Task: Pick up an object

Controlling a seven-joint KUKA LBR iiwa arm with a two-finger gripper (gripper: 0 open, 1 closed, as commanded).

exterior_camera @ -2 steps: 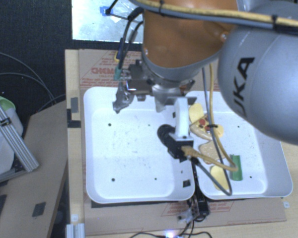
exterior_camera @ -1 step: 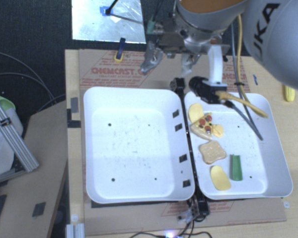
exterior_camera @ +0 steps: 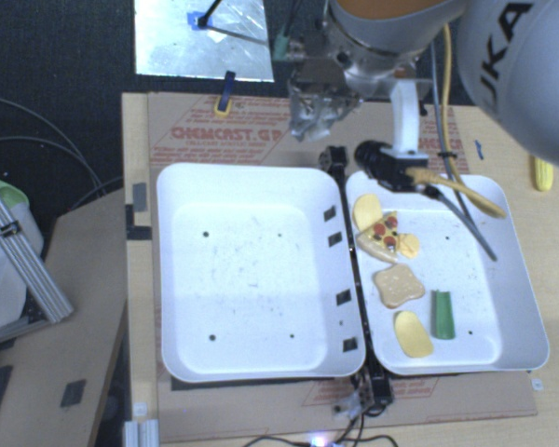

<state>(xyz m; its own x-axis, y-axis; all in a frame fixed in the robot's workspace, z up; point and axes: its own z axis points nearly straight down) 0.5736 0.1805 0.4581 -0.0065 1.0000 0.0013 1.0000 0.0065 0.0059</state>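
Gripper (exterior_camera: 314,117) upper centre of frame; we cannot tell if open or closed. Right bin (exterior_camera: 503,277) holds toast slice (exterior_camera: 398,287), green block (exterior_camera: 443,314).

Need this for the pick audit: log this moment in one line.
end effector: over cardboard behind left bin | right bin: pizza slice, toast slice, green stick, yellow oval | pick: not done

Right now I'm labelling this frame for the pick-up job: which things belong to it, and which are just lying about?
For the job: gripper; right bin holding pizza slice, toast slice, yellow oval piece, green block.
Lying about: foil sheet, blue-and-yellow clip, small yellow item beyond the right bin, left bin.
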